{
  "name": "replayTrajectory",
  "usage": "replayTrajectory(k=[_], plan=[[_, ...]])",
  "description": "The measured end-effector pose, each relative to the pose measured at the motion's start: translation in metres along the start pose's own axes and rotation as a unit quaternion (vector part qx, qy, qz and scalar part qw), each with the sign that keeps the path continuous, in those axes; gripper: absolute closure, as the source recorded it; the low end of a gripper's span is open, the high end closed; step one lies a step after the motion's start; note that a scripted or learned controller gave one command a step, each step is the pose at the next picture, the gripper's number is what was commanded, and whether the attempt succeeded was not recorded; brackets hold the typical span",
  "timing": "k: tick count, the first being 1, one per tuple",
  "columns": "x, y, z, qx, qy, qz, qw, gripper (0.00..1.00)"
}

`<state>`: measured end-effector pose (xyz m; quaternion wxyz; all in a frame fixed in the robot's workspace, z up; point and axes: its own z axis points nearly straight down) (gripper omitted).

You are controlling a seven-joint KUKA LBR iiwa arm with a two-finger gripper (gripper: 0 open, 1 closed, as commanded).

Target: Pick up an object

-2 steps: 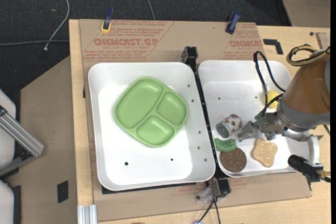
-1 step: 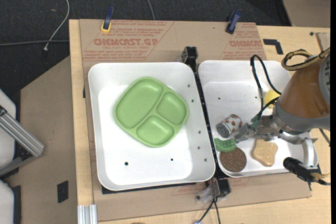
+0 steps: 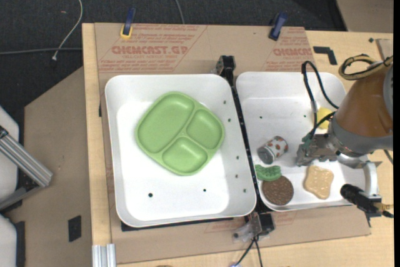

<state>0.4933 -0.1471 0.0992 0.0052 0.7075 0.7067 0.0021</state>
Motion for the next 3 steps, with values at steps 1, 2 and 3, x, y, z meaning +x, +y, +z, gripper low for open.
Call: replayTrajectory(k=[1,2,3], plan=[[0.001,0.002,-0.064,0.002,0.001,-0.001,1.0,1.0],[0.0,0.0,-0.108,0.003,0.001,-0.001,1.0,1.0],[-0.001,0.002,-0.16,0.001,0.001,-0.001,1.0,1.0]])
